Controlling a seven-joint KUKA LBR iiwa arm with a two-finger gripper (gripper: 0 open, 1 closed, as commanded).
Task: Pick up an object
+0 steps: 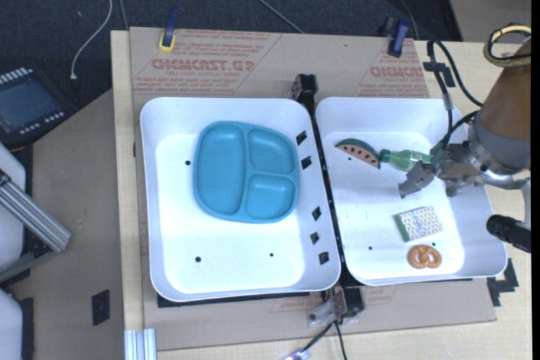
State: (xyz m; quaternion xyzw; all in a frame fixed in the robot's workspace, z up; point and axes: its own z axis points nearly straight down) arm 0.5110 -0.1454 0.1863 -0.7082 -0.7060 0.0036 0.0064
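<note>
I note the hand (426,174) low in the right bin (354,261), grip state indeterminate, beside the green bottle (400,157); nothing visibly lifted, so I judge the pick outstanding.

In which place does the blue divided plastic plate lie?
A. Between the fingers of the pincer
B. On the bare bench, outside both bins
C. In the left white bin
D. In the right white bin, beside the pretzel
C: the blue divided plastic plate rests flat inside the left shallow white bin, away from the pincer.
</note>
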